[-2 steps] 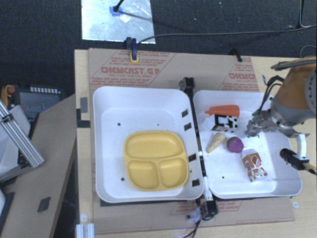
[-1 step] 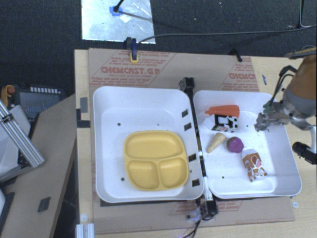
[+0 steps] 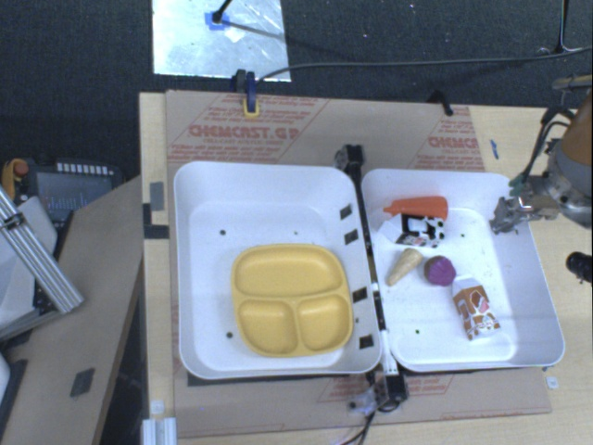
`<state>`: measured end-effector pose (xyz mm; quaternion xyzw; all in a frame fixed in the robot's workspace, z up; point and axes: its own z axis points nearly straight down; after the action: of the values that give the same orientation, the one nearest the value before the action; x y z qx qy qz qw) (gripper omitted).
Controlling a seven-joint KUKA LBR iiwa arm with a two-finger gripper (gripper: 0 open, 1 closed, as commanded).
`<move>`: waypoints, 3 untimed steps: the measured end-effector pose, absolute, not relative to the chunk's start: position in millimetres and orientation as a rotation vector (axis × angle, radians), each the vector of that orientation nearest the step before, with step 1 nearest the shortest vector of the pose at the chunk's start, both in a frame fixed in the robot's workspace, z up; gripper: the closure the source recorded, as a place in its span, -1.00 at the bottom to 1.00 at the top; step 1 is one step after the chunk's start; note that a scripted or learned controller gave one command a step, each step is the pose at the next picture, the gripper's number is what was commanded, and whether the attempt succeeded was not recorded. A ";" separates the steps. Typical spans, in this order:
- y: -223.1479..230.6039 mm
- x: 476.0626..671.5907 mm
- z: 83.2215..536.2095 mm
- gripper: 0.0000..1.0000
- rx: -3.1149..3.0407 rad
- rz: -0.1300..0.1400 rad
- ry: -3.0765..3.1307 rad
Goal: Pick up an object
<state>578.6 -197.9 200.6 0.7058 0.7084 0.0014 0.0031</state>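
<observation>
Grey arm (image 3: 573, 160) cut off at right, hand (image 3: 508, 213) blurred, grip state unclear.

Yellow tray (image 3: 291, 298), orange carrot (image 3: 416, 206), purple ball (image 3: 439, 270), black-and-white patched toy (image 3: 422, 229), white bins (image 3: 204, 202).

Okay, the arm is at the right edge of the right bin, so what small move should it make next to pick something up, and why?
Probably slide the tool left, toward the bin's middle. It sits at the right bin's right rim with nothing under it, while the items lie further left: the small carton, purple ball, cone and orange carrot. The carton stands apart from the others, so it looks like the easiest target.
</observation>
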 end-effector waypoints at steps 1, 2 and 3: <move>-193.7 573.3 249.0 1.00 2.211 0.005 2.223; -139.6 582.2 256.9 1.00 2.209 0.006 2.232; -82.0 588.5 243.0 1.00 2.210 0.004 2.233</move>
<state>588.5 -82.0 243.0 0.7034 0.7108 0.0014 0.0001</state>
